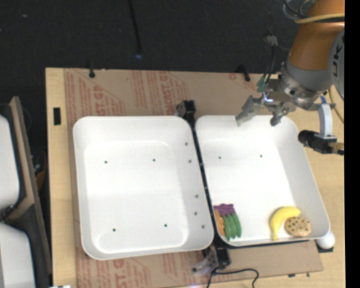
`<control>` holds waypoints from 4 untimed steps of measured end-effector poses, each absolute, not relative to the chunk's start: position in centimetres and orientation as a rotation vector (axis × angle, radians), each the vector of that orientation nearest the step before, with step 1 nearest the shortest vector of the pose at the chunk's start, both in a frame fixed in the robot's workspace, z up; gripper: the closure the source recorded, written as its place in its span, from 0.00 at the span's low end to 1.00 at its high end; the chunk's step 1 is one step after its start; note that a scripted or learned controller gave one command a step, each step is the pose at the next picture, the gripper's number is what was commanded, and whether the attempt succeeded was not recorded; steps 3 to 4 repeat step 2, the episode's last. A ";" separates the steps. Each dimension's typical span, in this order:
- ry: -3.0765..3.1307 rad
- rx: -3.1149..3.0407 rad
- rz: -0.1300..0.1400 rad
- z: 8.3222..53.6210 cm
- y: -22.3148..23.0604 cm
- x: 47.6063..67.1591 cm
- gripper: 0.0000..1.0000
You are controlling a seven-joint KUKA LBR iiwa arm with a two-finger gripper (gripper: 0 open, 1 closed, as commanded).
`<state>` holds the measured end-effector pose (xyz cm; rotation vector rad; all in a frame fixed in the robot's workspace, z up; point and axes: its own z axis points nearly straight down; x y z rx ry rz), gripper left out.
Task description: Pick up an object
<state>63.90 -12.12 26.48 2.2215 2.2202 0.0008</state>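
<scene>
My gripper (pixel 261 116) hangs over the far edge of the right bin (pixel 252 161), its two fingers spread open with nothing between them. Well away from it, along the bin's near edge, lie a yellow banana (pixel 281 219) with a brown cookie (pixel 297 225) touching its right side. A small bundle of purple, orange and green toy vegetables (pixel 227 220) rests at the bin's near left corner.
The left bin (pixel 135 185) sits beside the right one, both on a cardboard sheet (pixel 138 92) over the bench. A black clamp (pixel 185 108) stands where the bins meet at the far side. White containers (pixel 0 161) stand at the far left.
</scene>
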 end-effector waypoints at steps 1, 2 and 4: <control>2.219 2.230 -0.005 19.9 -15.5 57.1 0.00; 2.213 2.227 -0.001 20.9 -19.4 49.9 0.00; 2.213 2.227 -0.001 20.9 -19.4 49.9 0.00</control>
